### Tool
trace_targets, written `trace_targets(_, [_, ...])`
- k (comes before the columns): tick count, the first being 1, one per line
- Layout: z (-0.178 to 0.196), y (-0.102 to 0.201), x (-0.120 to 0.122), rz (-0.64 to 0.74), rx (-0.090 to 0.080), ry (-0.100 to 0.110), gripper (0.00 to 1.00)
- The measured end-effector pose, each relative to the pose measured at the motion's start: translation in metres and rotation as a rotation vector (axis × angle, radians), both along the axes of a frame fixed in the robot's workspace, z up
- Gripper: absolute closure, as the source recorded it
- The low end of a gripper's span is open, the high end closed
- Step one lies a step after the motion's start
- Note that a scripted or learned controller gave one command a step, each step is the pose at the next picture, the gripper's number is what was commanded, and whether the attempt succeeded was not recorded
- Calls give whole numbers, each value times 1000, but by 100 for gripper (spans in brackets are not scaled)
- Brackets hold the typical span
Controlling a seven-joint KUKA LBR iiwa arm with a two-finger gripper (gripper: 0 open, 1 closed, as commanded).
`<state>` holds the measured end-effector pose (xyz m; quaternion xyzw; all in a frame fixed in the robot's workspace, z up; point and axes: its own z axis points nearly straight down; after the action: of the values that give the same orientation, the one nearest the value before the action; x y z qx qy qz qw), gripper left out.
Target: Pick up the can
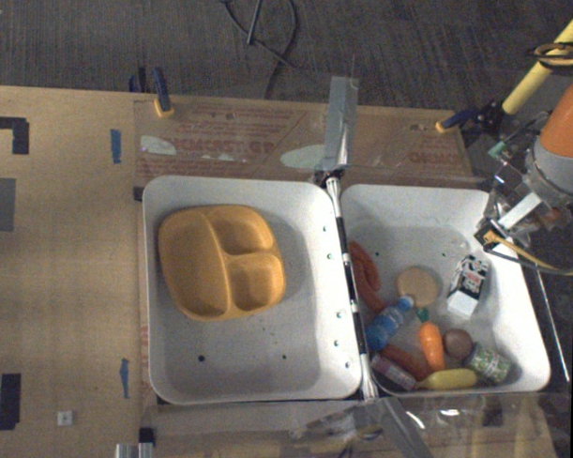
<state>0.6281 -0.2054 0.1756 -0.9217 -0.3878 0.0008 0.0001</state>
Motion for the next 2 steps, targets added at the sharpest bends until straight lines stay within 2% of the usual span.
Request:
trace_targets(1, [32, -11, 8, -591, 0, 1, 100])
trace_targets(2, [75, -15, 35, -267, 0, -2, 100])
